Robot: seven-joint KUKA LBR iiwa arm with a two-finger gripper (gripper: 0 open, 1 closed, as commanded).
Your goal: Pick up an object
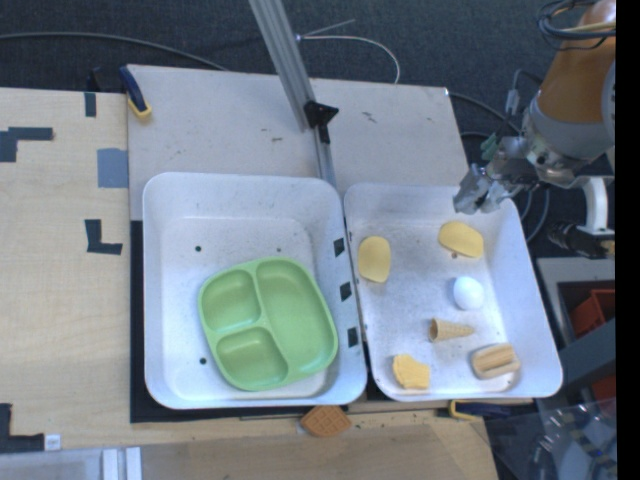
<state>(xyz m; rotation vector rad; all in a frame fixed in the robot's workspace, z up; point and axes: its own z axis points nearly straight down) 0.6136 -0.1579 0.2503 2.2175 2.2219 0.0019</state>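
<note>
The right bin [400, 208] holds several small food toys: a yellow oval piece [374, 258] at its left, a yellow chip-like piece [461, 239] near the back right, a white egg [467, 292], an orange cone [451, 330], a yellow wedge [410, 372] and a tan bread-like roll [494, 360] at the front. My gripper [475, 196] hangs over the bin's back right corner, just above and behind the yellow chip-like piece, with nothing visibly held.
The left bin [170, 203] holds a green three-compartment plate [267, 321]. A metal pole [290, 58] slants over the back of the bench. A waffle-like brown piece [325, 421] lies outside the bins at the front. Cables run behind the bench.
</note>
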